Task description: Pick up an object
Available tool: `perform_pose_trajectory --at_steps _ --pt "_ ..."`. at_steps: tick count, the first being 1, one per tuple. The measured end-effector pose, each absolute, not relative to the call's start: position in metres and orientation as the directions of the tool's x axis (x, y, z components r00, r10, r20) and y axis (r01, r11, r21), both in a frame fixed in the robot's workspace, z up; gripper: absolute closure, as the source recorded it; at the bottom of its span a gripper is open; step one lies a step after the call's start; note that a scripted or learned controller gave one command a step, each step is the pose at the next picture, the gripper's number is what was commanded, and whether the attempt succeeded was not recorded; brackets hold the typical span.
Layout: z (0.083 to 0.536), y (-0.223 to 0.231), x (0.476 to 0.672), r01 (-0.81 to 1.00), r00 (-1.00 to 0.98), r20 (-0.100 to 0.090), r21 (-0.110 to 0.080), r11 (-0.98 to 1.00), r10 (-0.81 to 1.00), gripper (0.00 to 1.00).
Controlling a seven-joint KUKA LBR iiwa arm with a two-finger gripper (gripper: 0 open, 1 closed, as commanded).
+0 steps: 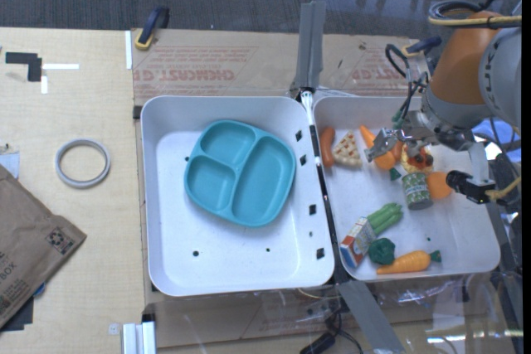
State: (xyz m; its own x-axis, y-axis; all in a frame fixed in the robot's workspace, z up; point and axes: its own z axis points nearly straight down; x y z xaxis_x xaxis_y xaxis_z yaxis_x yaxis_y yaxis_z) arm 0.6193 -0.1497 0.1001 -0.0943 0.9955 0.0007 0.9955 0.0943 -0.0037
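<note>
Toys lie crowded in the right bin, where we lower the hand among them beside the pizza slice; its grip we cannot tell.

— What sits on the table?
— Two white bins: the left bin, the right bin touching it. Left of them, a tape ring, a cardboard box, cardboard sheet behind.
</note>
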Motion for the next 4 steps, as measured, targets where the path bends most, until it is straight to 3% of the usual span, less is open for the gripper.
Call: perform_pose_trajectory --at_steps 1,2,3,4 --pt "0.1 -0.154 0.613 0.994 -0.112 0.006 0.003 0.112 0.994 0.0" --pt "0.107 -0.158 0.612 0.994 -0.109 0.002 -0.003 0.109 0.994 1.0" --pt "0.092 -0.13 0.66 0.943 -0.333 -0.003 0.001 0.333 0.943 1.0" --pt "0.091 -0.13 0.66 0.943 -0.333 -0.002 0.0 0.333 0.943 0.0"
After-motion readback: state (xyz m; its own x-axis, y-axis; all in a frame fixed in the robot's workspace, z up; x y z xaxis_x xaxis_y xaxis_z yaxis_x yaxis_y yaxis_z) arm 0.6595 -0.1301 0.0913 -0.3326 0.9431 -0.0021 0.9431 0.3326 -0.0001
